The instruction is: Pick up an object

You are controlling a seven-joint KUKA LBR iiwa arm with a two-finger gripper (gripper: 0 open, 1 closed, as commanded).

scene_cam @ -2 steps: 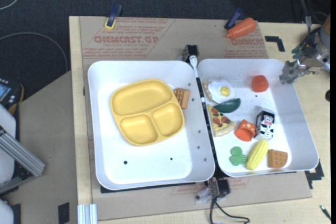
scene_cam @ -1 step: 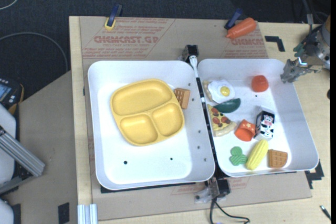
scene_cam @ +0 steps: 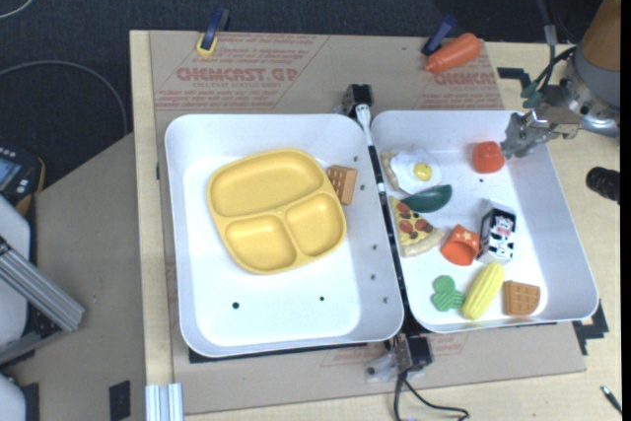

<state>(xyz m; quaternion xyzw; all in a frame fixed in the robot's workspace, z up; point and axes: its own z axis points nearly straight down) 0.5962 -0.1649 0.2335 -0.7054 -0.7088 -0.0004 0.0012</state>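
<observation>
White bins sit side by side on the tabletop. The left bin carries a yellow tray and a waffle piece just beside it. The right bin holds the pickable toys: egg, green pepper, pizza slice, red cup, cow carton, corn, green clump, a second waffle, and a red piece near the far right corner.

End effector hangs at the right bin's far right rim, just beside the red piece, apart from it. Nothing shows between its tips; how wide they stand is too small and dark to tell.

Judgement: approach step, no grasp yet. The red piece looks the likely target. Next move calls for a short shift left over it, then a straight descent, staying off the bin wall.
</observation>
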